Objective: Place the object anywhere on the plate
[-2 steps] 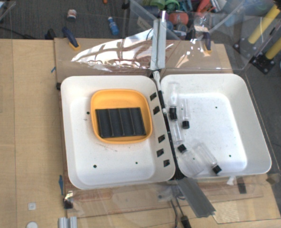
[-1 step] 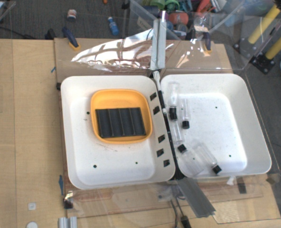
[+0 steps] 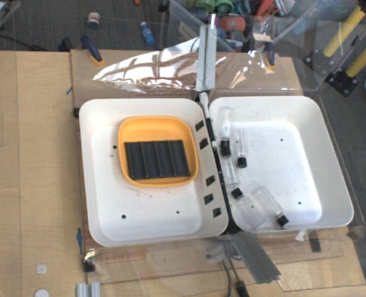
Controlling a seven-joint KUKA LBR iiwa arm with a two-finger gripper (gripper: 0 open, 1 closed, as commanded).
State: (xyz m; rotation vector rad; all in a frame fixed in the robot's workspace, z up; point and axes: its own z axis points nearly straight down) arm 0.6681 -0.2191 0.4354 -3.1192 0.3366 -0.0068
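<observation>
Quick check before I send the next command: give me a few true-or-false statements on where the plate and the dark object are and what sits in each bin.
1. The orange plate sits in the left bin. True.
2. A dark ribbed object lies on the plate. True.
3. The plate is tipped up against the bin's wall. False: it lies flat on the bin's floor.
4. The right bin holds clear plastic pieces with black parts. True.
5. The dark ribbed object lies in the right bin. False: it rests on the plate in the left bin.
6. The two bins stand far apart. False: they sit side by side, meeting at a central divider.
</observation>
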